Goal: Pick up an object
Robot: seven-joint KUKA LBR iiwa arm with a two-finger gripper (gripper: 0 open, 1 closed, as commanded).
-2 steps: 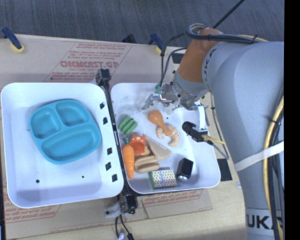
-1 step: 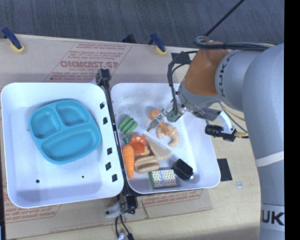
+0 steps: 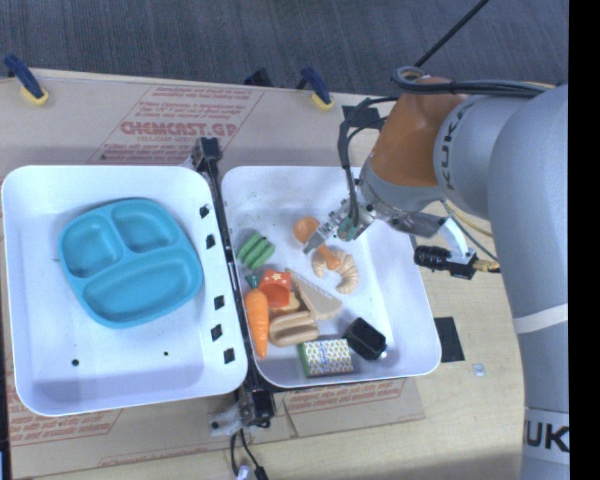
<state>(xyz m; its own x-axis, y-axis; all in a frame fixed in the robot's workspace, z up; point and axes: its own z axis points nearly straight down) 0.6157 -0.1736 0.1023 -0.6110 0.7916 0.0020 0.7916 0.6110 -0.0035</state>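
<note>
Toy croissant (image 3: 337, 267), tan, lying flat mid right bin, beside small orange (image 3: 306, 230)

one fixed cam sitting above the bench (image 3: 460, 378), looking down at a slant, taking in both bins (image 3: 40, 368), arm (image 3: 510, 158) coming in from the right

The left bin (image 3: 20, 298) holds a divided plate (image 3: 130, 260) near its centre. The right bin (image 3: 410, 298) holds toy foods: croissant (image 3: 338, 266) mid-bin, carrot (image 3: 257, 318) along its left wall, hotdog (image 3: 292, 328) beside it.
</note>
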